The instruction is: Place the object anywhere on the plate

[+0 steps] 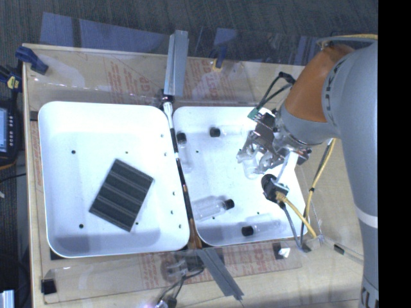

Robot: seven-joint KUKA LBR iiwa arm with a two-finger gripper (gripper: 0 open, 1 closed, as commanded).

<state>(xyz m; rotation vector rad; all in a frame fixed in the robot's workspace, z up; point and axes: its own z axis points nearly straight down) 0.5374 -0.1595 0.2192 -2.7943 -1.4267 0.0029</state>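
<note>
A dark grey ribbed plate [122, 194] lies flat and turned at an angle in the left bin [58, 120]. Several clear small bottles with black caps lie in the right bin [218, 165]: one [212, 206] near the front, another [260, 226] at the front right corner, one [182, 145] against the left wall, and a black cap [214, 132] at the back. My gripper [257, 155] hangs over the right half of the right bin, far from the plate. A clear glassy shape blurs into it, so what it has there is unclear.
A metal divider rail [174, 63] runs between the bins from the back. Yellow and black cables [292, 207] trail from the wrist over the right bin's right edge. The grey arm with its orange band [314, 95] covers the bench's right side.
</note>
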